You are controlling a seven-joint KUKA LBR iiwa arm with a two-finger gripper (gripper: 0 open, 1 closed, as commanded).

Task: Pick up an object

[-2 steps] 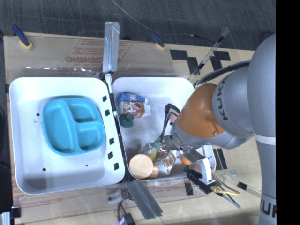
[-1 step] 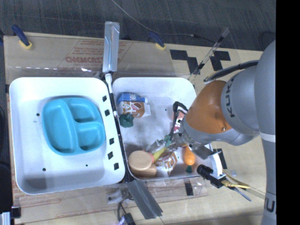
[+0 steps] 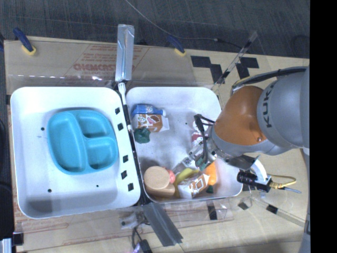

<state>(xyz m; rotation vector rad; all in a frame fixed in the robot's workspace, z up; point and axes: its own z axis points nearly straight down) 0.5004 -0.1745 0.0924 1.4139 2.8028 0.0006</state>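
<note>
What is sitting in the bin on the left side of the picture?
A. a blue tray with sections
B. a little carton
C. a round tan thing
A: the blue tray with sections lies in the left bin, while the round tan thing and the little carton are in the right bin.

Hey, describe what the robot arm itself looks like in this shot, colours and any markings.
The arm is a thick, rounded grey body with black KUKA lettering along its side. A glossy orange band wraps it above the wrist. Below that sits a darker metal gripper with thin black cabling looping near it.
</note>
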